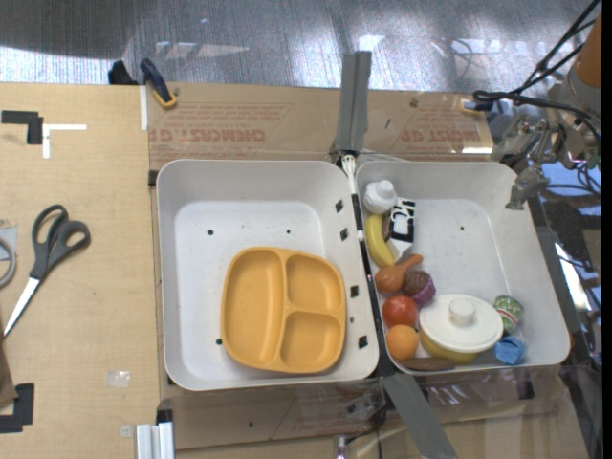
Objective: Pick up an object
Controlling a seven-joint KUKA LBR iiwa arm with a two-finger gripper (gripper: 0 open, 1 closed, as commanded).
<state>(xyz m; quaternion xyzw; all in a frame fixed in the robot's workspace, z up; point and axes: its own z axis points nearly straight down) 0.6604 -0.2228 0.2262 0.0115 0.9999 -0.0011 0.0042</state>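
Your end effector (532,165) waits at the frame's upper right, grip state unclear to me, and the banana (379,240) lies lower-left of it, lengthwise top-to-bottom.

One fixed camera looks down at a slant from above the near side of the two white bins (182,285), taking in both and the tabletop (76,352) around them.

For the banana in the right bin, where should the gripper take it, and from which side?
Probably from above, across the middle of the banana, fingers closing across its narrow width. It lies flat and lengthwise along the right bin's left wall, with a white bottle at its far end and a carrot-like piece at its near end, so both ends are crowded.
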